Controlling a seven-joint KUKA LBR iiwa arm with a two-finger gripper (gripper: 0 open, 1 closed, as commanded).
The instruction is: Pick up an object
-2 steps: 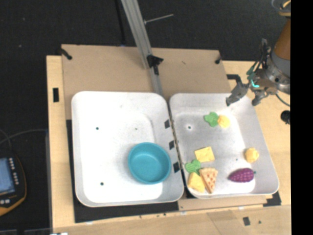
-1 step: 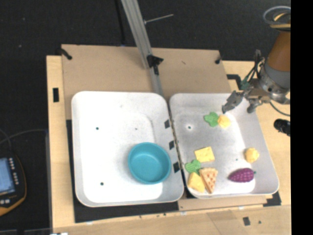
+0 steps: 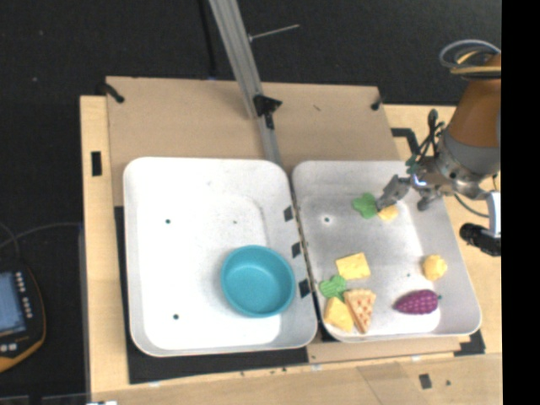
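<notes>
My gripper [image 3: 395,194] hangs low over the far part of the right bin [image 3: 333,188], reaching in from the right. I cannot tell how it is set. Just beside its tip lie a small green piece [image 3: 364,206] and a small yellow piece [image 3: 388,214], close together. Nearer the front of the same bin sit a yellow block [image 3: 353,266], a green leafy piece [image 3: 332,286], a waffle-like wedge [image 3: 362,309], a purple grape bunch [image 3: 417,302] and a yellow lemon-like thing [image 3: 434,267]. The left bin [image 3: 169,192] holds a blue bowl [image 3: 257,280].
</notes>
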